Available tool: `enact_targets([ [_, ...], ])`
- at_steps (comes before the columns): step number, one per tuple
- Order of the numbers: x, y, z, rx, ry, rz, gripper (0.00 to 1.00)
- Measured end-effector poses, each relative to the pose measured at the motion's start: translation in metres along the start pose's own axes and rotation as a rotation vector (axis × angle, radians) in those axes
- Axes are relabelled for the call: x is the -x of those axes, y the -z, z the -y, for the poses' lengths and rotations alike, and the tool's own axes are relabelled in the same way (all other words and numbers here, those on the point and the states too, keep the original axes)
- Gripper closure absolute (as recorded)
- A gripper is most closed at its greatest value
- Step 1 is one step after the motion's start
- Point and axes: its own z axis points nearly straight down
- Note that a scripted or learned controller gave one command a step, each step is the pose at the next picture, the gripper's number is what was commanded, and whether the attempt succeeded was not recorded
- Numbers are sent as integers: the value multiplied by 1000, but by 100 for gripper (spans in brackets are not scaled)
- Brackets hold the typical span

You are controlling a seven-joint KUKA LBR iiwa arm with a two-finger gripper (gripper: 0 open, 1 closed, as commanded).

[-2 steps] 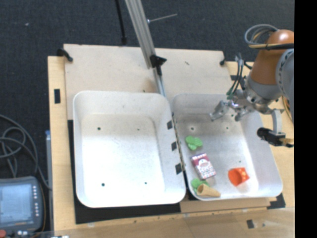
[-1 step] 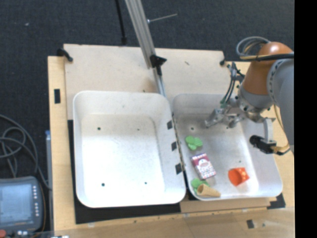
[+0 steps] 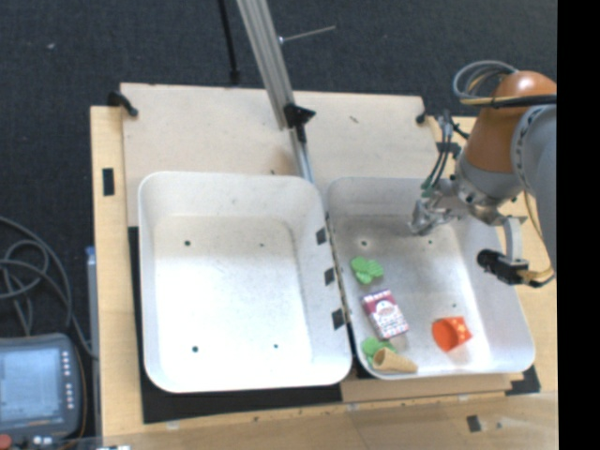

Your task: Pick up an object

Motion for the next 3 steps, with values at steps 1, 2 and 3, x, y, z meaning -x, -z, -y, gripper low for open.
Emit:
enact_targets([
  [1, -4, 64, -3, 3, 3, -2, 100],
  [2, 2, 122, -14, 4, 3, -1, 100],
  [3, 3, 153, -15, 0, 7, -3, 100],
])
